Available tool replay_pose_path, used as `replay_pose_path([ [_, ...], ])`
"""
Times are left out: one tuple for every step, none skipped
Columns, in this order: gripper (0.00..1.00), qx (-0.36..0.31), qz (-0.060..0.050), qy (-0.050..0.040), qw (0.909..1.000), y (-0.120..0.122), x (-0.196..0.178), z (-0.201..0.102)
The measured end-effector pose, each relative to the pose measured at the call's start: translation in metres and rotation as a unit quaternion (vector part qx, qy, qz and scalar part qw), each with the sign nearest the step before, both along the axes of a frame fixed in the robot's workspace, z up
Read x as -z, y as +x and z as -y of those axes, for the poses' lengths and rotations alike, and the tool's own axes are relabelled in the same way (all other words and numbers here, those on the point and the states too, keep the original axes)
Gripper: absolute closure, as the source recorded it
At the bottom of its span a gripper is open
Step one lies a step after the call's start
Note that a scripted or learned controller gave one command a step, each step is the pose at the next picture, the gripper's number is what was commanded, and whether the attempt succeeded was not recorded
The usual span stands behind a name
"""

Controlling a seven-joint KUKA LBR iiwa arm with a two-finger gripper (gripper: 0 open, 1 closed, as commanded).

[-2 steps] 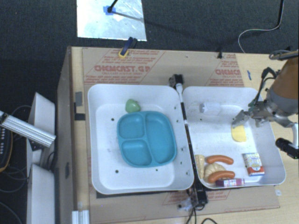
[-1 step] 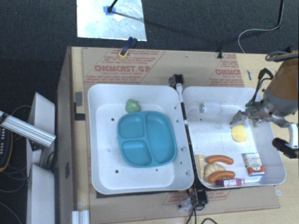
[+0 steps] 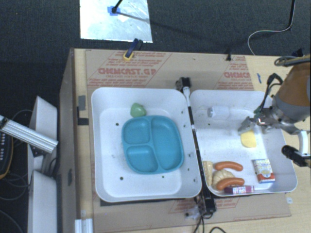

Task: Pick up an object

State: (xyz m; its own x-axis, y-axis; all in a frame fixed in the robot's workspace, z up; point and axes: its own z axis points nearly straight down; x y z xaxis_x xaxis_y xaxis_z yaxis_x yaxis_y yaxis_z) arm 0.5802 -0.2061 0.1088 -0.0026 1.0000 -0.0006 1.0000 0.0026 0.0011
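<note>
In the right bin [image 3: 228, 152], a small yellow lemon-like object [image 3: 249, 140] lies near the middle right. My gripper [image 3: 247, 125] hangs just above and beside its upper edge, reaching in from the right under the grey and orange arm [image 3: 294, 96]. Two orange-brown sausages [image 3: 229, 166] [image 3: 230, 182] lie near the bin's front, with a pale yellow piece [image 3: 209, 171] to their left. A small white and red carton [image 3: 263, 171] sits at the front right. A clear plastic cup [image 3: 218, 112] lies on its side at the back.
The left bin [image 3: 104, 144] holds a blue divided plate [image 3: 152, 143] and a small green object [image 3: 138, 110] behind it. A wrapped bar [image 3: 239, 190] lies along the right bin's front wall. A black clamp [image 3: 184, 84] sits between the bins at the back.
</note>
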Motion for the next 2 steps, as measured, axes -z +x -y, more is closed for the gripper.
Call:
replay_pose_path([
  [0.0, 0.0, 0.001, -0.0003, 1.0, 0.003, 0.001, 0.0],
  [0.0, 0.001, 0.001, -0.0001, 1.0, 0.0, -0.011, 0.0],
])
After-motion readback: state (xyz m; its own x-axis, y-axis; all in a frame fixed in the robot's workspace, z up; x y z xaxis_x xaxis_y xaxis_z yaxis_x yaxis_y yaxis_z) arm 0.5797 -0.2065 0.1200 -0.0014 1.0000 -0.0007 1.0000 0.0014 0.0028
